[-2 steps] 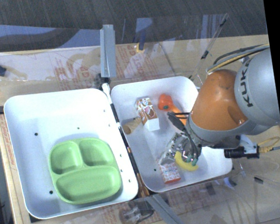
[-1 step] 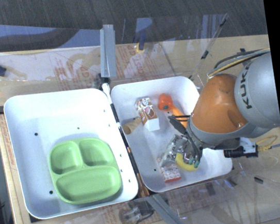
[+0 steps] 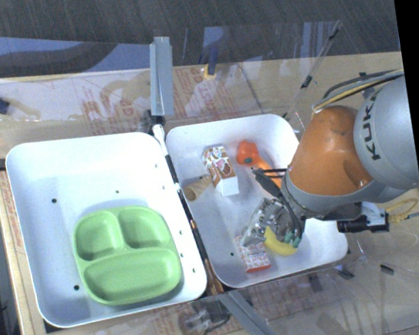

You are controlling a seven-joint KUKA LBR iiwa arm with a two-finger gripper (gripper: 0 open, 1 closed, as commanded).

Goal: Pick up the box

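White plastic walls frame both bins in front of you. In the right bin [image 3: 208, 264], the box [image 3: 220, 170], a small carton with a brown-and-white printed face, stands near the back wall, a little left of the middle, with a brownish scrap just to its left. An orange object [image 3: 247, 152] sits just beside the box on its right.

Your arm [image 3: 348, 157] reaches in from the right, its orange band over the bin's right side. The gripper [image 3: 276, 221] hangs low toward the front of the right bin, well apart from the box. It sits over a yellow object [image 3: 280, 245] and next to a red-and-white packet [image 3: 255, 253]. You cannot tell from this angle whether the fingers are open or closed.

In the left bin [image 3: 39, 227], a green divided tray [image 3: 127, 255] lies toward the front.
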